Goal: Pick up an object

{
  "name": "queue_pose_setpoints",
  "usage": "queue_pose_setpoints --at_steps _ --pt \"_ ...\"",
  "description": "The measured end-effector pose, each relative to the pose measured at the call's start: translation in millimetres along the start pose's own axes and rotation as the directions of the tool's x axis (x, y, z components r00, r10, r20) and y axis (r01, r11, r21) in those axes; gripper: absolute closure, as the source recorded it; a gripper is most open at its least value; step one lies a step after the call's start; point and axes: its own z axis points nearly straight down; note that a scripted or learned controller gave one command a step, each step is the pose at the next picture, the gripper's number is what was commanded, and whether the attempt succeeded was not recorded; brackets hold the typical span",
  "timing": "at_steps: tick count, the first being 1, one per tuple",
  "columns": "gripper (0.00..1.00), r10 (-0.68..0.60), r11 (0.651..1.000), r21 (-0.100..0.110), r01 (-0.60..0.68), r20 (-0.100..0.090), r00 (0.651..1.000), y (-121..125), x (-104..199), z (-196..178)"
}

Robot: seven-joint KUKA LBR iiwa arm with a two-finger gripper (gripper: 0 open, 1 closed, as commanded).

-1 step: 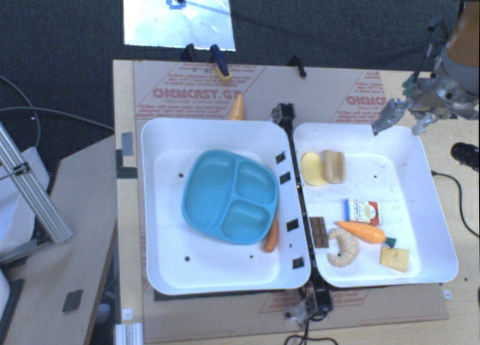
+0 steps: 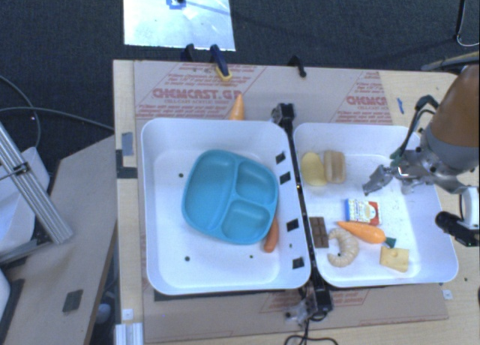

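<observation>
The right bin (image 2: 427, 186) holds several toy foods: a yellow lemon-like piece (image 2: 313, 170), a tan bread piece (image 2: 334, 165), a small blue and red carton (image 2: 362, 211), an orange carrot (image 2: 363, 232), a brown chocolate bar (image 2: 319, 232), a pale shrimp-like curl (image 2: 343, 249) and a yellow cheese wedge (image 2: 395, 259). My gripper (image 2: 379, 180) hangs over the middle of this bin, just above and right of the carton and right of the bread. Nothing shows in its grasp.
The left bin (image 2: 161, 186) holds a blue divided plate (image 2: 230, 196) and a small orange sausage (image 2: 271, 237) by the divider. An orange cone (image 2: 236, 107) lies on the board behind the bins. A black part (image 2: 456, 227) of the arm overhangs the right bin's edge.
</observation>
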Motion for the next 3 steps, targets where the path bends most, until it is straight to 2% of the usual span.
queue_pose_setpoints --at_steps 1,2,3 --pt "0.0 0.0 1.0 -0.013 0.0 0.0 1.0 -37.7 -17.4 79.7" --pt "0.0 -0.001 1.0 -0.023 0.001 0.005 1.0 -65.3 -22.7 76.0" --pt "0.0 -0.008 1.0 -0.013 0.008 0.004 1.0 18.8 25.5 31.4"
